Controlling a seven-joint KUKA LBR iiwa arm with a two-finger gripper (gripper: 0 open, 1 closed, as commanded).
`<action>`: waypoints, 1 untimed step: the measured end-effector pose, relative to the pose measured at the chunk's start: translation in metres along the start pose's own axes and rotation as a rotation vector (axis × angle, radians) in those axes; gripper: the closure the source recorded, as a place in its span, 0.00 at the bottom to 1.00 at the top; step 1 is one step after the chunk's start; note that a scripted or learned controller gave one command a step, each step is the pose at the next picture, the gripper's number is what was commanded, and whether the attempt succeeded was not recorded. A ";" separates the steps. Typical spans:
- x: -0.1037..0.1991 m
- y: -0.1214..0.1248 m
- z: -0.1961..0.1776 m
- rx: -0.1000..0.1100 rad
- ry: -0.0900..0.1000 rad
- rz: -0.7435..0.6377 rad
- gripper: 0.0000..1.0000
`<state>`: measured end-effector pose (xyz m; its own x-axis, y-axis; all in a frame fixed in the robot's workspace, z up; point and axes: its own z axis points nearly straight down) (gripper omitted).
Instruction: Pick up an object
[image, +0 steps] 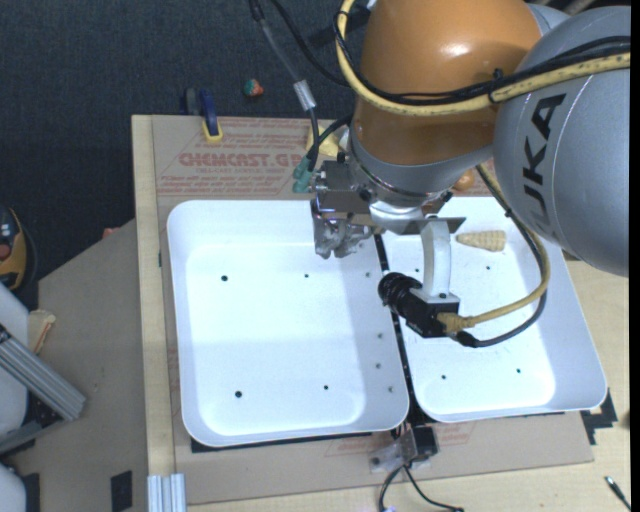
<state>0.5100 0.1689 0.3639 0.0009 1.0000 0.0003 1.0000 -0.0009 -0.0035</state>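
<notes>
Here's the arm (440, 90), big orange band and all, leaning in over the two bins. The gripper (338, 238) hangs low over the far right corner of the left bin (190, 300), close to the seam between the bins. Open or closed? I cannot tell; the wrist hardware crowds it and the angle gives nothing away. Nothing shows in its grasp.

The one clear target is a small tan cone (482, 240), lying on its side on the floor of the right bin (560, 340), up near the far wall. It sits just past the wrist bracket and well apart from the gripper, across the seam.

How will it handle? It looks light, for sure, and probably stiff: ridged, like a toy wafer cone, hard plastic or firm rubber at a guess. Not fragile, I'd say. The trouble is the shape: it tapers, so a squeeze near the tip is likely to squirt it out, and being round it may roll on that smooth white floor.

Best hold, in my judgement: come straight down and close across its axis at the wider half, where the ridges offer some bite. The far wall is near, so the approach leaves little room on that side.
</notes>
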 end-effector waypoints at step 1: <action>-0.090 -0.032 0.020 0.003 -0.002 0.009 1.00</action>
<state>0.4775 0.0785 0.3436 0.0099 0.9999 -0.0019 0.9999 -0.0100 -0.0066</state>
